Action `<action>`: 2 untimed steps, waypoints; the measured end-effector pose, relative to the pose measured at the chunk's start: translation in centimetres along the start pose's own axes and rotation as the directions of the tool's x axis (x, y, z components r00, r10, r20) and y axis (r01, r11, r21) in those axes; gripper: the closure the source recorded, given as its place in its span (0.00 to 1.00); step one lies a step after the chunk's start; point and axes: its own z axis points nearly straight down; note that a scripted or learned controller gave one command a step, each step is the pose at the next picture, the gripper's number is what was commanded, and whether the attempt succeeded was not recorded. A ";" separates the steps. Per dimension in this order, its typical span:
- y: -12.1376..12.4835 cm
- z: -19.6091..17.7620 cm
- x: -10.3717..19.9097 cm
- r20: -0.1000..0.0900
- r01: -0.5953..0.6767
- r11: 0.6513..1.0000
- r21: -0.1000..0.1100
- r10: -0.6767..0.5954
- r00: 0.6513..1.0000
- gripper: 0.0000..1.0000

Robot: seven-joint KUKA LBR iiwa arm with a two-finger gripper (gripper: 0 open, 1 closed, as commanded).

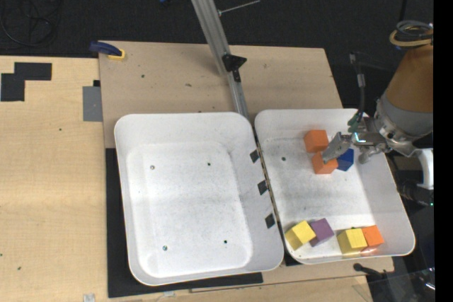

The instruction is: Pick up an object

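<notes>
Claw (338,152): grip state cannot be told.
Beside it: orange block (325,165), blue block (345,161), touching.
Above-left: orange cube (316,140).
Well below: yellow cube (301,233), purple cube (322,230).

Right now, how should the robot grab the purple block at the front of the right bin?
Grip the small purple cube by its two free sides, front and back, coming straight down from above. A yellow cube seems to touch its left side, so closing left-to-right looks blocked.
</notes>
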 end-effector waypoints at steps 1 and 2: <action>0.1 -0.2 -0.1 0.001 -0.002 1.000 -0.005 0.002 1.000 0.00; -0.8 5.3 -0.7 0.000 -0.002 1.000 0.001 0.002 1.000 0.00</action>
